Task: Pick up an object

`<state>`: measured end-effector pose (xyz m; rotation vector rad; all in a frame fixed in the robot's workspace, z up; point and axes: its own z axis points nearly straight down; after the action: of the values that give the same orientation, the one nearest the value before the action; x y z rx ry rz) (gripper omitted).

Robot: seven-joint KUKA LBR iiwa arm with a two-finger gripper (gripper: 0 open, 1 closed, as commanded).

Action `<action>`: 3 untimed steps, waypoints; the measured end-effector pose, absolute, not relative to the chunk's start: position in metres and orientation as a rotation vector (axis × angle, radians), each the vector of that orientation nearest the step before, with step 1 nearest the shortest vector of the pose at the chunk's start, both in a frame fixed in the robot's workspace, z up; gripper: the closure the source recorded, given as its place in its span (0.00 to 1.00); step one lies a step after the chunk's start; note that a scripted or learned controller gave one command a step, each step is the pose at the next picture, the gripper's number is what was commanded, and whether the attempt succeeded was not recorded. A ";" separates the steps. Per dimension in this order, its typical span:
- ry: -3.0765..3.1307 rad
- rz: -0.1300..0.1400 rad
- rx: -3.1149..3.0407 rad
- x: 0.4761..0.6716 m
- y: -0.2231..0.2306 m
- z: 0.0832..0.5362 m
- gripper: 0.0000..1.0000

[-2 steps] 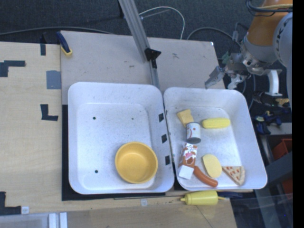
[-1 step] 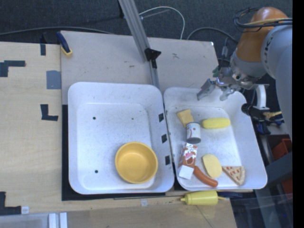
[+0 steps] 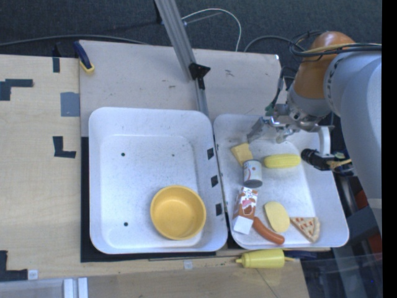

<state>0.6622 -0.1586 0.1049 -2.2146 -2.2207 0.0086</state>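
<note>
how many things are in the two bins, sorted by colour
yellow: 4 – bowl, cheese wedge, corn cob, oval piece
grey: 1 – can
red and white: 1 – carton
red-orange: 2 – sausage, pizza slice
total: 8

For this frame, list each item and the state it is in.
Yellow bowl: upright, in the left bin.
Small can: lying on its side, right bin.
Carton: lying flat.
Sausage: lying flat beside the carton.
Pizza slice: flat.
Mustard bottle: on its side, outside the bins.
Hand: above the right bin's far end.
</note>
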 end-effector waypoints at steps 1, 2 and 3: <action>-2.226 0.003 -2.216 0.664 -0.158 0.120 1.00; -2.225 -0.003 -2.221 0.661 -0.154 0.164 1.00; -2.226 -0.004 -2.224 0.659 -0.158 0.226 1.00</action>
<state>0.6587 -0.1582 0.2262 -2.2239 -2.2261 -0.0043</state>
